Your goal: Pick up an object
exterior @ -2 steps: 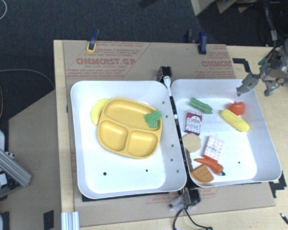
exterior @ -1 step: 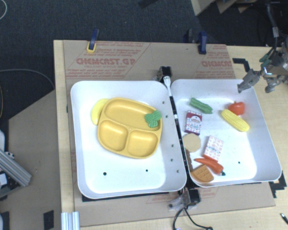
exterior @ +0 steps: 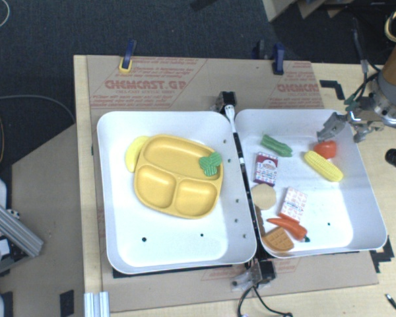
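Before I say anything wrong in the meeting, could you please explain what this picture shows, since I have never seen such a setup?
One camera looks down at a slant on a bench with two shallow white bins side by side. The robot arm reaches in from the right; its gripper hangs over the right bin, just above a small red toy and a yellow corn cob. I see nothing held between its fingers. That bin also holds a green pod, a red-and-white carton, a pink packet, a round biscuit and other toy food. The left bin holds a yellow divided tray with a green piece on its edge.
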